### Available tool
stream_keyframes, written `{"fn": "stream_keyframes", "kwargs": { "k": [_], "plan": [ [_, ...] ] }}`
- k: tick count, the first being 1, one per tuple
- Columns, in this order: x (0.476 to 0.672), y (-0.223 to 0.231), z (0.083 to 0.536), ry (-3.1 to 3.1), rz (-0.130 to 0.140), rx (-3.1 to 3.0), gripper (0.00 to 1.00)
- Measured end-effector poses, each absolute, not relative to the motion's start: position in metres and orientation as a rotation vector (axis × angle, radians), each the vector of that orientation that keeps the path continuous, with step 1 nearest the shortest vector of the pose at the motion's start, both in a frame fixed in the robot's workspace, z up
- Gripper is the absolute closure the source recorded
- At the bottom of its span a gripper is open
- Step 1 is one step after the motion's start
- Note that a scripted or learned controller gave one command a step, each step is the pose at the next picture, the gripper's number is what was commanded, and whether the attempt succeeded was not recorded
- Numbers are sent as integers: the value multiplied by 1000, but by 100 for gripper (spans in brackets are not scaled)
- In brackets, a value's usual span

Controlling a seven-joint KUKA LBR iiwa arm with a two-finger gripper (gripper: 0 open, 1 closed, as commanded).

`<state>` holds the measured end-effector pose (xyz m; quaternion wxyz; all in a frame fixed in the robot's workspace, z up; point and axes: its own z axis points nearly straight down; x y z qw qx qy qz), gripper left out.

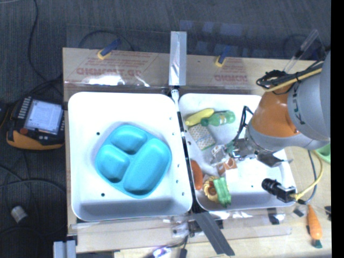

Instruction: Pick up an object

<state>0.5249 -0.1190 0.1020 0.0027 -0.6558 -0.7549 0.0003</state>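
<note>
Seen from above at a slant, two shallow white bins are sitting side by side on a brown surface [134, 69]. The claw [226, 156] is reaching down into the right bin [258, 190], among a cluster of small objects. A yellow banana-shaped toy [199, 115] is lying above the claw, toward the bin's far edge, just beside a green bottle-like item [221, 118]. A pale speckled rectangular piece [203, 137] is lying just up and left of the claw. An orange carrot-shaped toy [196, 175] is resting lower left of it, against the bin's left wall, and a yellow-and-green leafy toy [216, 191] is lying just below the claw.

The claw's tips are blurring into shiny clutter, so I cannot tell whether they are apart, together, or gripping anything. The grey arm's orange band [273, 118] is covering part of the bin to the claw's right.

Well to the claw's left, the left bin [86, 198] is holding a blue three-compartment tray [133, 159].
</note>
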Motion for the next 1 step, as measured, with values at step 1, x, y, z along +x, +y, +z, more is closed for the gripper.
{"fn": "stream_keyframes", "kwargs": {
  "k": [1],
  "plan": [
    [536,-94,247,-2284,7,-2156,100]
  ]
}}
